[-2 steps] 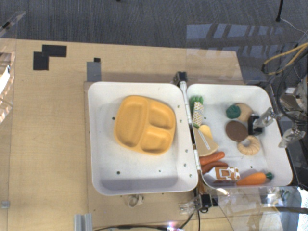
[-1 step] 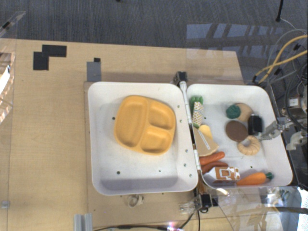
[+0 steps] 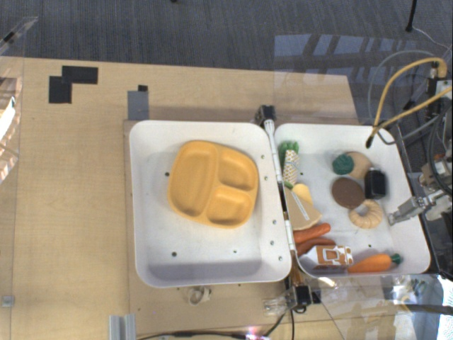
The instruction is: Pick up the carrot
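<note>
Camera view: carrot (image 3: 369, 263) in the right bin (image 3: 333, 128), lying flat along that bin's near wall, close to its near right corner. Orange tapered body, green stub at the end toward the bin's right wall, narrow tip pointing toward a small printed carton (image 3: 333, 256) just beside it. Looks smooth and rounded, probably a plastic toy, so likely to roll or slip if pinched off centre. Gripper (image 3: 414, 207) at the right bin's right wall, well apart from the carrot; spread or pressed together cannot be told at this size. Step in hand judged as the approach. Best to come down over the thick middle, close across the short axis, and keep clear of the bin's near wall and the carton.
</note>
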Tool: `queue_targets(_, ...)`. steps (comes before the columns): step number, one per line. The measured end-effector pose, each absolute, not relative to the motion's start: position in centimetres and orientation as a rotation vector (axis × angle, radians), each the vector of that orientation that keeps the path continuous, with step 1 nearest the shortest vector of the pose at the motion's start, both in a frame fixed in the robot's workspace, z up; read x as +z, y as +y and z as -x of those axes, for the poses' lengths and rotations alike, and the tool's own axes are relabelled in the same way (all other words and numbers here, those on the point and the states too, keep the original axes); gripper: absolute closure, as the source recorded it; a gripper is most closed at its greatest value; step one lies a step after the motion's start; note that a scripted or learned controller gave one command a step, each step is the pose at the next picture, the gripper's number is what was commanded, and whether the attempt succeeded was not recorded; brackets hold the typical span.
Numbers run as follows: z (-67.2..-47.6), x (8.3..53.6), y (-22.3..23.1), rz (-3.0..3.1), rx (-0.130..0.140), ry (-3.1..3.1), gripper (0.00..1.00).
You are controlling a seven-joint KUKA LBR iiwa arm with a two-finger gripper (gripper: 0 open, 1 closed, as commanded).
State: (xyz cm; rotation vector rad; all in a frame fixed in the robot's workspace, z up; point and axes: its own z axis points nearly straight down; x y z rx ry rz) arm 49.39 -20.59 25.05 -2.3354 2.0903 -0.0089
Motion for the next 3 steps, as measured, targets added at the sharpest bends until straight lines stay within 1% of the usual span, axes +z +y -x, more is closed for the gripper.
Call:
queue_targets(1,-49.0,25.2,-19.7,2.616,-0.011,1.727,0.00)
queue_targets(3,-48.9,26.9,-19.5,2.942,-0.012,1.082,0.00)
